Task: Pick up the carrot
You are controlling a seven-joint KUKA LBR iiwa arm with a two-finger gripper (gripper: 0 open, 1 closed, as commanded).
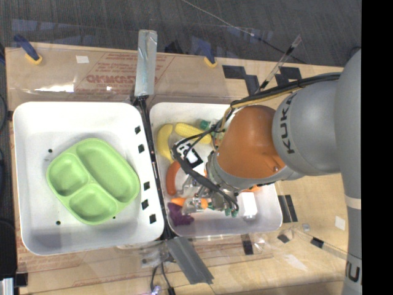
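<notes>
right bin [270, 223]: crowded, arm [258, 146] overhead | left bin [31, 165]: tray [92, 180] mid-floor

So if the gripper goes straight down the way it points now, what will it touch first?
Probably the carrot or the purple toy beside it, in the right bin. The gripper hangs just over that heap, but depth is unclear from above.

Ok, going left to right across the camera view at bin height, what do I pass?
Left white bin → green divided plate → divider between the bins → yellow banana → arm's orange band → grey arm. The items under the wrist overlap too much to order.
</notes>
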